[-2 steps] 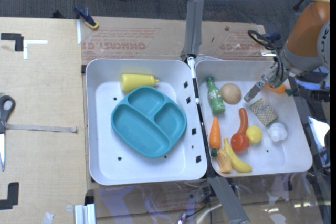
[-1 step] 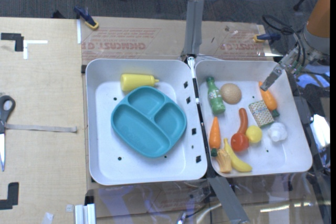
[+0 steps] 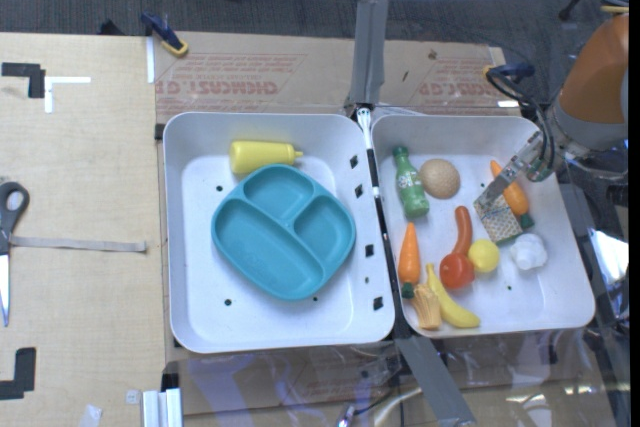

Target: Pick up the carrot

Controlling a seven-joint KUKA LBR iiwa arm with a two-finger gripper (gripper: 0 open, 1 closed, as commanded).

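An orange carrot (image 3: pixel 408 255) with a small green top lies in the right bin (image 3: pixel 575 300), near its left wall and below the green bottle (image 3: pixel 409 183). My gripper (image 3: pixel 497 199) reaches down into the same bin at its right side, well to the right of that carrot. A second, smaller orange piece (image 3: pixel 514 196) lies right against the gripper, partly hidden by it. I cannot make out what it is or whether it sits between the jaws. A pale grater-like piece (image 3: pixel 503 226) lies just below the gripper.
The right bin also holds a beige ball (image 3: pixel 439 177), a red chili (image 3: pixel 463 225), a tomato (image 3: pixel 455 271), a lemon (image 3: pixel 484 255), a banana (image 3: pixel 456 308) and a white lump (image 3: pixel 528 252). In the left bin lie a blue divided plate (image 3: pixel 284 231) and a yellow bottle (image 3: pixel 262 155).
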